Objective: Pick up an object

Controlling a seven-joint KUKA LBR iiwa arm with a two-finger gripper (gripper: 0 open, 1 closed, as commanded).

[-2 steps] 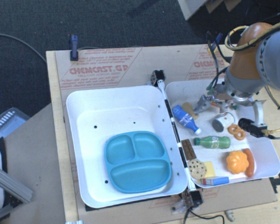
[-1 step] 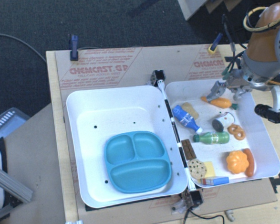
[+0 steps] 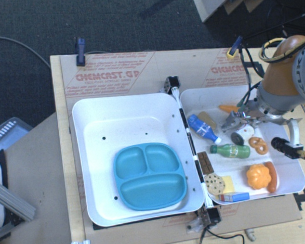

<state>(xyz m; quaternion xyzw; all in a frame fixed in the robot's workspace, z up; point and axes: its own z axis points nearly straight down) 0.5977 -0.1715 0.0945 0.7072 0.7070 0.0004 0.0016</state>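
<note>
From my remote seat I look down on two white bins. The left bin (image 3: 92,149) holds a blue divided plate (image 3: 149,175). The gripper (image 3: 237,122) hangs low in the crowded right bin (image 3: 297,184); I cannot tell its state. Just beside it lie a small dark object (image 3: 237,138), a pretzel (image 3: 258,145) and a green bottle (image 3: 231,150). I judge that this crowding risks a nudge or a miss.
</note>
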